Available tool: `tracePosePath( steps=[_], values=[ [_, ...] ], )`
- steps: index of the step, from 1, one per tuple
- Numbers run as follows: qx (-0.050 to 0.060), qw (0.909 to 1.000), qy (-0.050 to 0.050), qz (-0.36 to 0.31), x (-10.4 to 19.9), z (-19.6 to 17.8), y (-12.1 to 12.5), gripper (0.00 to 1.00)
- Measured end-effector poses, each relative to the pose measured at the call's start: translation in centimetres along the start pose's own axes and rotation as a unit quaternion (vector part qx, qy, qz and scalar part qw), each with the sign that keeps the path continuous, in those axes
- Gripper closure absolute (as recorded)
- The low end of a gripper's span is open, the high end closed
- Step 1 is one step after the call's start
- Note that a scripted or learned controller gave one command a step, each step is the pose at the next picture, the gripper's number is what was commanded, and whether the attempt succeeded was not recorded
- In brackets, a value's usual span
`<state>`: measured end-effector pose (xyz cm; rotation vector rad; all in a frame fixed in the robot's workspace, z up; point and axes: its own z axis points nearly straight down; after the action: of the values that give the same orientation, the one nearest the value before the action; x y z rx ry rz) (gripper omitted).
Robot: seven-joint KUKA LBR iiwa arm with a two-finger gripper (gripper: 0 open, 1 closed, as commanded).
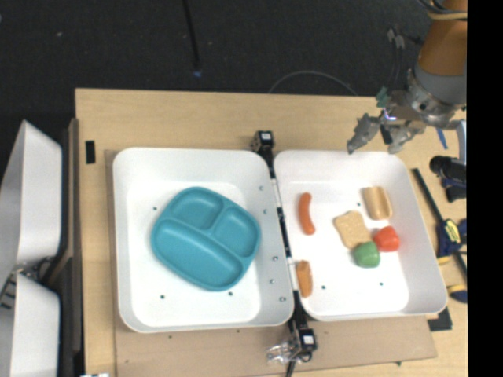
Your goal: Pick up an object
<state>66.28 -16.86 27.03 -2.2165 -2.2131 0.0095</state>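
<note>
Orange and slim, a sausage point(306, 214) lies in the right bin point(421, 285), near that bin's left wall, with bare white floor above and below it. To its right sit a tan cracker point(351, 229), a bread roll point(376, 203), a red tomato point(387, 239) and a green ball point(365, 254), bunched close together, the tomato and ball touching or nearly so. A small bun point(303, 278) rests against the left wall lower down. The lower right part of the bin floor is open. The gripper point(380, 134) hangs above the far rim of the right bin, well apart from the food and up and to the right of the sausage; its fingers point(360, 136) are spread apart and hold nothing. The arm point(442, 61) rises behind it toward the upper right. The left bin point(134, 297) holds a teal divided plate point(206, 237) near its middle, with room all around it.
</note>
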Motion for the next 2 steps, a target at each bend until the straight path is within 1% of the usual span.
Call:
tracePosePath(
  steps=[1,2],
  values=[
    [-0.007,1.0000,-0.001,-0.001,0.0,-0.8,0.2,0.00],
    [-0.004,1.0000,-0.003,-0.002,0.4,4.2,1.1,0.00]
  ],
)
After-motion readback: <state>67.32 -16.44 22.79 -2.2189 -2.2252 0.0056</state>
